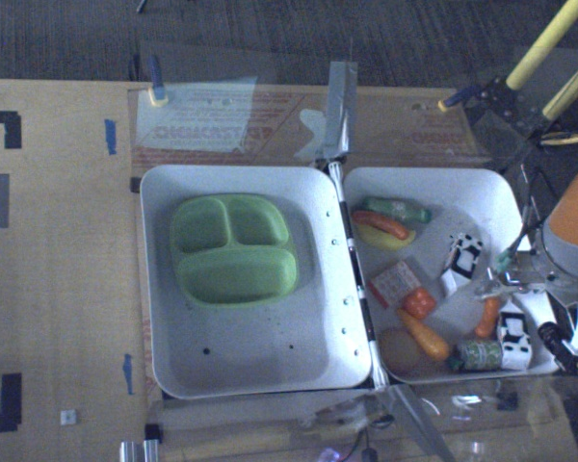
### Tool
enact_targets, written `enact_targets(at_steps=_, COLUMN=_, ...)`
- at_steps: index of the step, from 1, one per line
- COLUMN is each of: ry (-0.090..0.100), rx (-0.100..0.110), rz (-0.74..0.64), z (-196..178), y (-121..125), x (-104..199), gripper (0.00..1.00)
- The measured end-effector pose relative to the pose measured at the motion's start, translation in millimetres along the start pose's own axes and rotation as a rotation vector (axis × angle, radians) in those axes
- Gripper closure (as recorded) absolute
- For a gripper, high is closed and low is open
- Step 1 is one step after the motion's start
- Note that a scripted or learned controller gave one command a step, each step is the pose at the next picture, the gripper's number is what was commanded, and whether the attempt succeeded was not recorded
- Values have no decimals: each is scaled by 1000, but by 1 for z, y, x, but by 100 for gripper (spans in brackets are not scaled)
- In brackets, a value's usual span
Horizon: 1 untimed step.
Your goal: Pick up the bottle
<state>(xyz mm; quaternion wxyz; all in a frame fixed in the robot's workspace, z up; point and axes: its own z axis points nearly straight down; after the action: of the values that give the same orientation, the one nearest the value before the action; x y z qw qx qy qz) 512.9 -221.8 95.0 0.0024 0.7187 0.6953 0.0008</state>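
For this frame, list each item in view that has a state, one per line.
green divided plate: right way up, flat in the left bin
bottle: lying on its side in the right bin
can: lying on its side
end effector: low over the right bin

Camera: looking down at a slant from above the bench (58, 258)
Arm (570, 224): entering at 3 o'clock
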Motion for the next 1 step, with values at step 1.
enact_targets(at_steps=1, ry=0, rx=3, rz=27, z=10, y=116, x=11, gripper=100)
